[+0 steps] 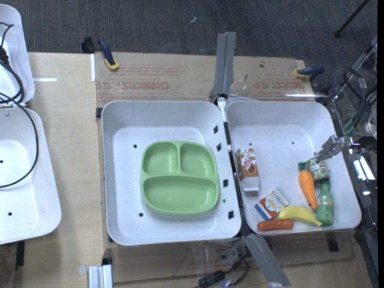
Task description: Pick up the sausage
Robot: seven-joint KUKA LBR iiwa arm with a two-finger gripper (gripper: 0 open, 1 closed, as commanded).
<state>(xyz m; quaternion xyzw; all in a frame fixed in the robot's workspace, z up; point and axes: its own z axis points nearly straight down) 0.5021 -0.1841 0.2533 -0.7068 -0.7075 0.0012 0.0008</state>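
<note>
You have a dark carpet beyond a wooden bench (66,95). A cardboard sheet (180,80) lies under two white bins, and its red print is reversed and hard to read. The gripper (329,150) slants in from the right over the right bin (282,137), its tip just above a green packet (318,168). You cannot tell whether it is apart or together.

The sausage (275,224) lies at that bin's near edge, touching the banana (303,215) and well apart from the gripper. A carrot (307,188), bottle (324,204), carton (248,168) and small box (273,203) lie nearby. The left bin (111,161) holds a green plate (179,177).
</note>
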